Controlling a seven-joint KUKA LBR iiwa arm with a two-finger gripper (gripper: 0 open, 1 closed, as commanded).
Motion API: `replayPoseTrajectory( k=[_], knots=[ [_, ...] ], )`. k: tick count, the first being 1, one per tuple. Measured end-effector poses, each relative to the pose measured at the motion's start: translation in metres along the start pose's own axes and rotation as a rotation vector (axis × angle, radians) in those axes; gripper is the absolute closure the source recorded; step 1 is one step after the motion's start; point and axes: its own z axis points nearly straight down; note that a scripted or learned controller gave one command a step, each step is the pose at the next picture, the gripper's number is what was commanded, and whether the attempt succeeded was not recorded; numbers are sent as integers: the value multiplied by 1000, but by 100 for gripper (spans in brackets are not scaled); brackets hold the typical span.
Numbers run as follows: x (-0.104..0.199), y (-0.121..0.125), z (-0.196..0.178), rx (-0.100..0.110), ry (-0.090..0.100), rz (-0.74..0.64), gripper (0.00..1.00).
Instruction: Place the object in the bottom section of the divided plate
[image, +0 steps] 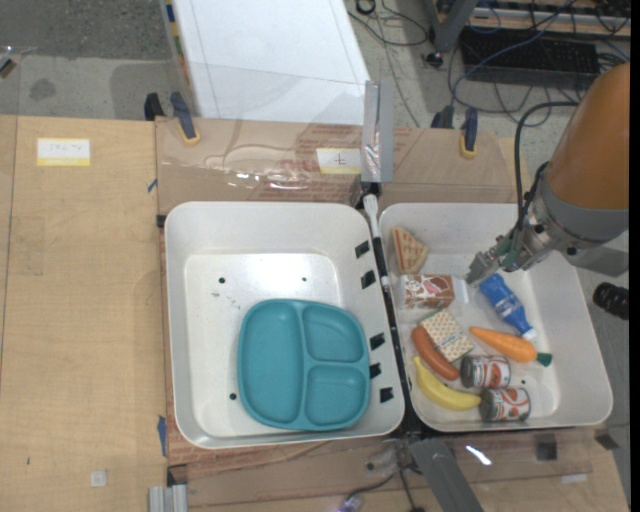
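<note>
Divided plate (303, 365) lay lower middle of frame in left bin (190, 300), sections bare, awaiting delivery; candidate objects crowded in right bin (590, 400); gripper (487, 266) hovered above blue tube (505, 304), likely lining up pick; grip state: cannot tell

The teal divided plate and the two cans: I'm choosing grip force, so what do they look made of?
Divided plate: probably moulded plastic, given its uniform teal colour, soft rounded ridges and dull sheen. The two cans lying in the right bin: likely metal or toy plastic with printed red-and-white labels; greyish ends suggest metal, but they are too small to tell.
</note>
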Motion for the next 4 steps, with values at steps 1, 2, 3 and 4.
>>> replayPoseTrajectory(
  k=[1,2,3,4],
  knots=[
    [46,47,-49,0,1,84,100],
    [73,42,60,5,4,312,100],
    [56,99,59,3,1,567,100],
    [87,174,59,4,1,594,100]
  ],
)
